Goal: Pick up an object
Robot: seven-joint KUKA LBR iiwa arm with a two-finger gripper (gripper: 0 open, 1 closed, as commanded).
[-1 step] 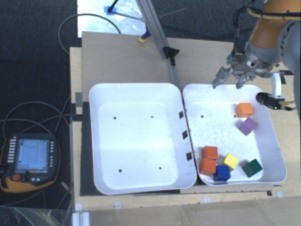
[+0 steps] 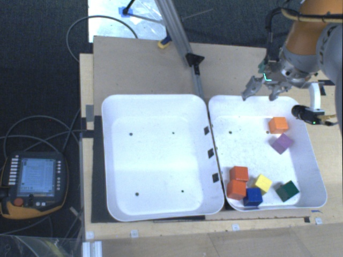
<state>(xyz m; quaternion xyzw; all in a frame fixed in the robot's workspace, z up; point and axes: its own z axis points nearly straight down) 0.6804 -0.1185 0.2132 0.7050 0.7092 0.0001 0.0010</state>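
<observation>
The grey arm with its orange band (image 2: 316, 7) hangs over the far edge of the right-hand shallow white bin (image 2: 316, 165), and its two-finger gripper (image 2: 262, 91) is spread, the two fingers standing apart with nothing between them. So the pick has not begun; this looks like the approach, with the tool high and off to the far side of anything it could take.

All the candidates lie in that right bin. An orange block (image 2: 278, 125) sits near the bin's far right side, with a pale purple block (image 2: 281, 143) just beside it toward the near edge. Down in the near corner by the divider a cluster crowds together: two orange cubes (image 2: 237, 181) touching, a blue cube (image 2: 253, 196) against them, a yellow cube (image 2: 263, 183) close by, and a dark green block (image 2: 287, 190) a little apart toward the right wall. The left-hand white bin (image 2: 155, 154) holds none of them.

The nearest fair target seems to be the lone orange block. It is squat, with no real long axis I can make out from here, its faces roughly square to the bin walls; the purple one is turned cornerwise. The next move, I judge, calls for shifting toward the near right, lining the fingers across two flat faces, and descending without nudging the purple neighbour.
</observation>
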